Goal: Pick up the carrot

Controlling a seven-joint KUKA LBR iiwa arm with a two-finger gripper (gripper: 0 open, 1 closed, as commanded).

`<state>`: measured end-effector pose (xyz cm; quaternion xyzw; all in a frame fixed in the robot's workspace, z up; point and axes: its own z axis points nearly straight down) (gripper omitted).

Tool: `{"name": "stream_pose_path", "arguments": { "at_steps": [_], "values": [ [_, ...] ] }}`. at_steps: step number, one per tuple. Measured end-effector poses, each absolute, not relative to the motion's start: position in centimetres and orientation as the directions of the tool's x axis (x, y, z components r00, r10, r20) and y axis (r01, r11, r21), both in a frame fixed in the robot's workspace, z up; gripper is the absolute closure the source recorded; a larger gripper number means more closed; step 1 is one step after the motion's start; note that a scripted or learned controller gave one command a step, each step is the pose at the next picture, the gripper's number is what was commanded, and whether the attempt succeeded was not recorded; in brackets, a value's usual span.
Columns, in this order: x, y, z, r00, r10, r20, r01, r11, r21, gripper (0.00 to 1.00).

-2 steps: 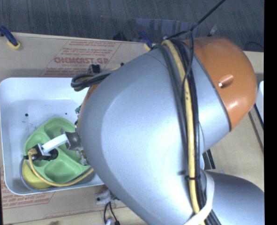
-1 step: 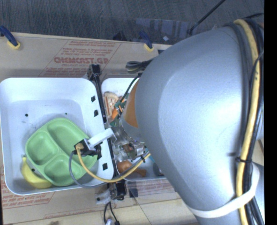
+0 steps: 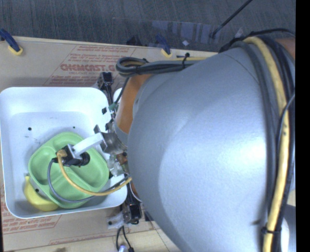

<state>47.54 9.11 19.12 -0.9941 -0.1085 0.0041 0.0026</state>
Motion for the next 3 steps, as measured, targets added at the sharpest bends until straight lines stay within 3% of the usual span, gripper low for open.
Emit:
{"name": "stream_pose_path", "arguments": {
  "at_steps": [2,3],
  "values": [
    [47.6,9.3,20.8,0.972,0.236,-0.023,0.235,-0.972,-0.013,1.00],
    [47.4,16.9,17.2,0.954,0.301,-0.014,0.300,-0.954,-0.006,1.00]
  ]
}}
